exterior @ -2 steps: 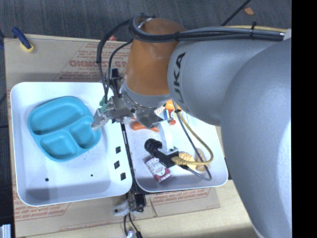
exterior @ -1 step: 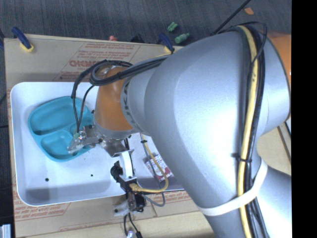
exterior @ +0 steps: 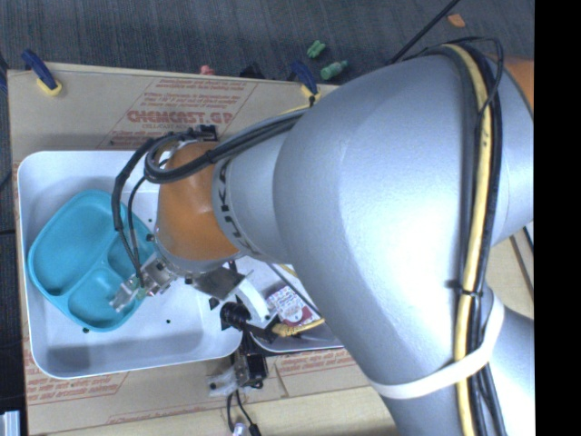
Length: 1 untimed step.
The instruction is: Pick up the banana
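1. Reaching in from the right, the grey arm (exterior: 363, 198) covers most of the bench; its orange band (exterior: 186, 212) sits over the left white bin (exterior: 54, 357).
2. Gripper (exterior: 134, 291) hangs low at the right edge of a blue two-compartment dish (exterior: 68, 252) in that bin. Can't tell whether it is wide or narrow, and nothing shows as held.
3. Banana: likely the thin yellow sliver (exterior: 300, 329) peeking from under the arm, just below a red-and-white printed packet (exterior: 292, 305), near the seam between the bins. Mostly hidden, so the ID is a guess.
4. That puts the gripper apart from the banana, off to its left.
5. Handling, judged: light, curved, smooth-skinned; firm if it's a plastic toy, bruisable if real. It could roll or slip out along the curve.
6. Best hold: across the thick middle, jaws square to the long axis, not at the tapered ends.
7. Risk: snagging the packet lying beside it.
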### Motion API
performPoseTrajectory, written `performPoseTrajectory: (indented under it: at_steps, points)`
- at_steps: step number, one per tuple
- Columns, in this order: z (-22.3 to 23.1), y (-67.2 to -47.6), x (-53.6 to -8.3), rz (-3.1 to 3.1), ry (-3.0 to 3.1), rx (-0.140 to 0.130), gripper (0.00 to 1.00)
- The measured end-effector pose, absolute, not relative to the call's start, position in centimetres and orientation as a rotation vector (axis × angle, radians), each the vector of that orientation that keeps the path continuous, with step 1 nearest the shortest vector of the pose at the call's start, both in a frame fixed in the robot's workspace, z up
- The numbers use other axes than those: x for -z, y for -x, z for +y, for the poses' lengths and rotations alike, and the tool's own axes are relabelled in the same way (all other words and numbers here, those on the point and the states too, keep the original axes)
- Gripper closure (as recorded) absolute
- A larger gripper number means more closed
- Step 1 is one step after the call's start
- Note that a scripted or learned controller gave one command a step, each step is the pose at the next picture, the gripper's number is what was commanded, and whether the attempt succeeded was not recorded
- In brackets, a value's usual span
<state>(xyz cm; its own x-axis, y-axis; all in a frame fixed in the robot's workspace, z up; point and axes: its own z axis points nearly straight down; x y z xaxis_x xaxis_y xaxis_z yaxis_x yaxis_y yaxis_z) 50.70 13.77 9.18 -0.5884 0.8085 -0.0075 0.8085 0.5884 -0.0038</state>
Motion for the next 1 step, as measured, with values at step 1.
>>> performPoseTrajectory:
  at_steps: [1]
  points:
    - [11.64, -51.48, -11.24, 2.748, -1.526, 0.008, 0.00]
